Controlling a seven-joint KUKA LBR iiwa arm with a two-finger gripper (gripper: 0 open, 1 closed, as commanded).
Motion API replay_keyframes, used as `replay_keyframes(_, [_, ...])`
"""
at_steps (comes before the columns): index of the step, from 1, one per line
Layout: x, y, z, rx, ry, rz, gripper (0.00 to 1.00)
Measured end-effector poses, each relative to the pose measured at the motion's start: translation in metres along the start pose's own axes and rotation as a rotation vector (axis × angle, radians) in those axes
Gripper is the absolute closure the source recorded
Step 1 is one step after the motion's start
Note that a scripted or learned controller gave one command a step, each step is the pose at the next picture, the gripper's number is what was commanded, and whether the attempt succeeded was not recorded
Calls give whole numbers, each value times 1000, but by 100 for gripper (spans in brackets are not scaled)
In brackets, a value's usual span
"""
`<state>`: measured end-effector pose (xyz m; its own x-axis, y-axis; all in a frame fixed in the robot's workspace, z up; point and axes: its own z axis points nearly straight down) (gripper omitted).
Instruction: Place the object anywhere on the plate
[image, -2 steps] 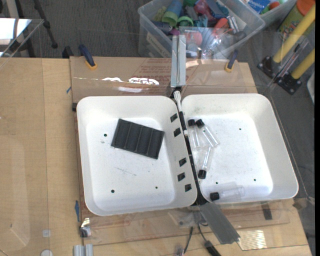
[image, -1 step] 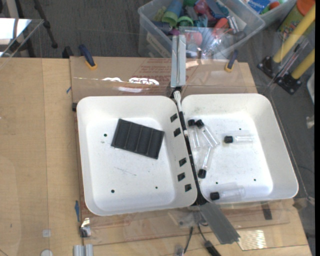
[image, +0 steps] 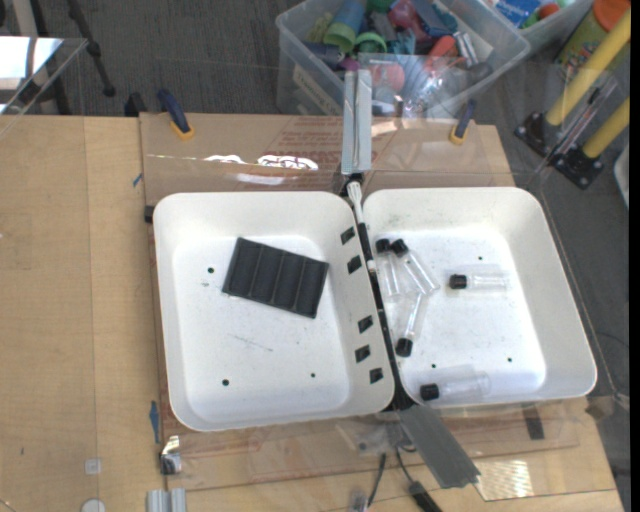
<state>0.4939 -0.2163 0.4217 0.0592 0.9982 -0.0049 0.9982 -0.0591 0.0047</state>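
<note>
Several clear, black-capped plastic tubes (image: 410, 290) lie scattered in the right bin (image: 560, 300); a flat, ribbed black plate (image: 275, 277) sits in the left bin (image: 170, 300). Whether my jaws are released or clenched, I cannot tell.

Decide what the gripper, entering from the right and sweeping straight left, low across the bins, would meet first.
Probably the right bin at its outer rim, then the black-capped clear vial. Depth is unclear, so a higher pass might clear both.
</note>
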Motion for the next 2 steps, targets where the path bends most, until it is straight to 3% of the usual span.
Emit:
replay_keyframes(1, [0, 0, 0, 0, 0, -1, 0])
replay_keyframes(2, [0, 1, -11, -3, -3, -2, 100])
